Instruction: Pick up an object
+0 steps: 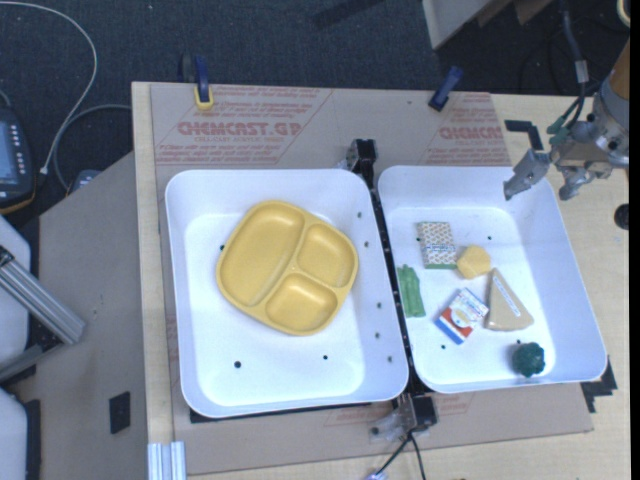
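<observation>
The right bin (560, 258) holds several small items: a patterned packet (435, 243), a yellow block (474, 261), a green stick (411, 290), a red, white and blue carton (461, 316), a tan wedge (506, 303) and a dark green ball (528, 358). My gripper (548, 177) hangs over the bin's far right corner, well above and behind these items. Its two fingers stand apart with nothing between them.
The left bin (190, 268) carries a yellow divided plate (287, 266). Both bins rest on a cardboard sheet (300, 118) held by clamps (203, 93) at the back edge. A black bracket (362, 154) sits between the bins at the far side.
</observation>
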You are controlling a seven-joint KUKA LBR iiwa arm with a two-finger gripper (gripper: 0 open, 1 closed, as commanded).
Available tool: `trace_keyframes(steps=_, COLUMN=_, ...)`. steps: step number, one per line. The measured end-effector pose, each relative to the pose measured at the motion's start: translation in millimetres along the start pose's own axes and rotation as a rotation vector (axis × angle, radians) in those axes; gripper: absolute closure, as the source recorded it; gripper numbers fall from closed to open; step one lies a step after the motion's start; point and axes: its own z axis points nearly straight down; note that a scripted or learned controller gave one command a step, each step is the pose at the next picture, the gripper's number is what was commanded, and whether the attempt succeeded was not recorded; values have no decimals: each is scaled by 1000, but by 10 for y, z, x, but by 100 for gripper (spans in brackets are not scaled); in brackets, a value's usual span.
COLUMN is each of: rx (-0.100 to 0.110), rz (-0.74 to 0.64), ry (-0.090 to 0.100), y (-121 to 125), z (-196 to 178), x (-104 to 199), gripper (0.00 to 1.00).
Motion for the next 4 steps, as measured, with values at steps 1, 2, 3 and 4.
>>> trace_keyframes(steps=1, rx=-14, rz=-4, ry=-3, y=22, z=-85, x=9, gripper=0)
trace_keyframes(steps=2, rx=-10, rz=-4, ry=-2, y=36, z=340, x=38, gripper=0)
trace_keyframes(steps=3, rx=-9, rz=-3, ry=-1, y=-7, z=962, x=57, gripper=0)
trace_keyframes(steps=4, rx=-10, rz=-3, ry=-2, y=33, z=1395, x=56, gripper=0)
